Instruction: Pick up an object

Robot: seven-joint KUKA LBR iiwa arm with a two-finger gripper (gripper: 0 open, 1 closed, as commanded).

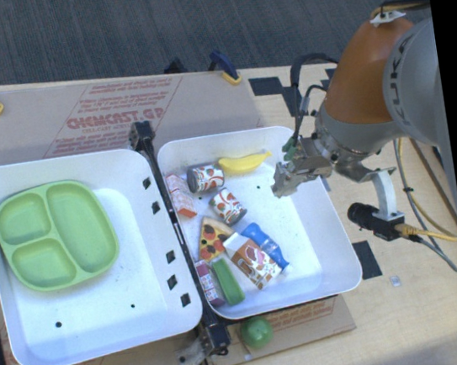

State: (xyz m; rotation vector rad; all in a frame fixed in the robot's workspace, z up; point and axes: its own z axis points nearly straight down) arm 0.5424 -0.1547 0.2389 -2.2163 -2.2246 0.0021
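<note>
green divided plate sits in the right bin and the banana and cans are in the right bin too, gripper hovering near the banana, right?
Not quite. The camera view shows the green divided plate in the left bin, not the right. The banana and cans are in the right bin, with the gripper near the banana.

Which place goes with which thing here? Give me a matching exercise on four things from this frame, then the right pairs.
Things:
1. green divided plastic plate
2. yellow toy banana
3. small green round ball
4. robot's pincer

Places:
A. on the cardboard outside the bins, by the near edge
B. over the right bin's right side
C. in the left bin
D. at the far edge of the right bin

Pairs: 1-C, 2-D, 3-A, 4-B
</note>
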